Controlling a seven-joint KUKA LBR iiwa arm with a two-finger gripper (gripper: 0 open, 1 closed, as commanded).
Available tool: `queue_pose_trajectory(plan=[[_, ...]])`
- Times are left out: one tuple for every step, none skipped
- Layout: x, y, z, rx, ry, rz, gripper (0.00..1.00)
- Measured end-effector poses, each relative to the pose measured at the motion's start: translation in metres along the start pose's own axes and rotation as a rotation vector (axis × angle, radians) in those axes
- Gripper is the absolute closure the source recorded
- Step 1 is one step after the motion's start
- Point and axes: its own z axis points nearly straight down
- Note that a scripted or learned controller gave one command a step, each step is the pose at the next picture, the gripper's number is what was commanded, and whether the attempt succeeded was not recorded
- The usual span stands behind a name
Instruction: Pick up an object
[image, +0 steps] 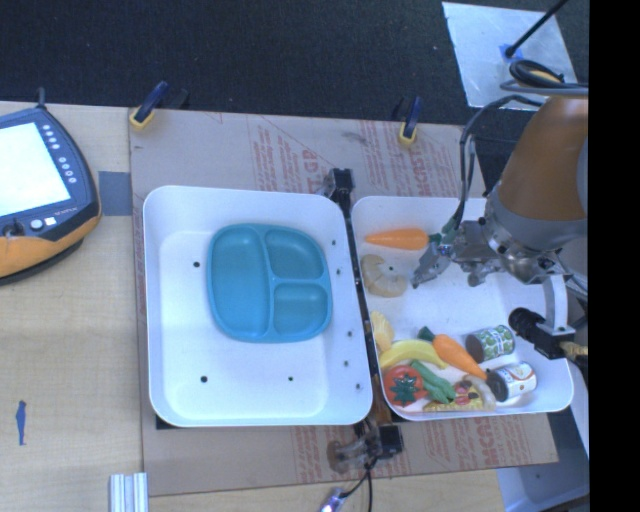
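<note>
A blue divided plate (269, 281) lies in the left bin (165, 300).

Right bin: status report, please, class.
Tool low over right bin, nothing gripped. Carrot just beside it, untouched. Toy food pile lies nearer the front, clear of the tool.

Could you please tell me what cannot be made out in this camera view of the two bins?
- Gripper: too small and dark to tell how its fingers stand or whether anything is between them.
- Toy pile in the right bin: pieces overlap, so the ones underneath are partly hidden.
- Can: label too small to read.
- Arm: cut off by the view's right side.
</note>
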Motion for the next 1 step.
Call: queue_pose_trajectory(plan=[[-0.0169, 0.0352, 0.1046, -0.01, -0.003, 0.0, 0.0]])
